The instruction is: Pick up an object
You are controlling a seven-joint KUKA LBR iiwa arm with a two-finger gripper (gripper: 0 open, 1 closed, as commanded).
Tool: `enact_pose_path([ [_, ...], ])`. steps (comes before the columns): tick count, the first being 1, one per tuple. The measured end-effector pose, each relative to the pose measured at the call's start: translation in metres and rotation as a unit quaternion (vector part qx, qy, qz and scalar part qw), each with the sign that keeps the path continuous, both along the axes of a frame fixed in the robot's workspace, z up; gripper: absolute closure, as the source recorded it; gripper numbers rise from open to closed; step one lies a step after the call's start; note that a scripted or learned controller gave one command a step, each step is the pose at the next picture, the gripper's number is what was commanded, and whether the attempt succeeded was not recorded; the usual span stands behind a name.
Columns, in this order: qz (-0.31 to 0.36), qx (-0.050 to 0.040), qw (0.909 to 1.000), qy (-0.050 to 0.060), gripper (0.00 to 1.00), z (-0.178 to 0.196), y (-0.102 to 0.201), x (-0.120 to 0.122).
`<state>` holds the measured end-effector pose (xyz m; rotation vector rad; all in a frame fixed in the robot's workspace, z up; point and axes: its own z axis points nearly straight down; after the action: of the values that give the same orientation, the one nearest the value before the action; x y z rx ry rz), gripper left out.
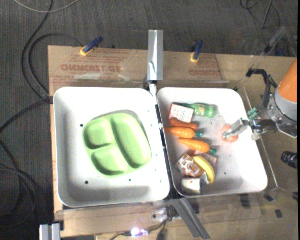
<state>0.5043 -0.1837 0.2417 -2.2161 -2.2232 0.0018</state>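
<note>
where the gripper [233, 130] hangs, a small orange-red object [229, 135] lies.

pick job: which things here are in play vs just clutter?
In play:
- gripper, over the right bin
- small red item by its fingertips
- two carrots
- banana
- green bottle
- snack packets

Lying about:
- green divided tray in the left bin
- clamps
- floor cables

A tomato [229, 134] lies at the fingers [236, 129]; carrots [180, 132], banana [206, 168] left of them; tray [117, 143] far left.
</note>
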Motion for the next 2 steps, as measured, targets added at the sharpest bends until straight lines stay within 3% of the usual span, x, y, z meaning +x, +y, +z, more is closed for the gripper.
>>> enact_pose_path([
  [1,0.061,0.0003,0.9981,0.001,0.0,-0.126,0.053,0.024],
  [2,0.077,-0.003,0.997,-0.006,0.0,-0.151,0.072,0.042],
])
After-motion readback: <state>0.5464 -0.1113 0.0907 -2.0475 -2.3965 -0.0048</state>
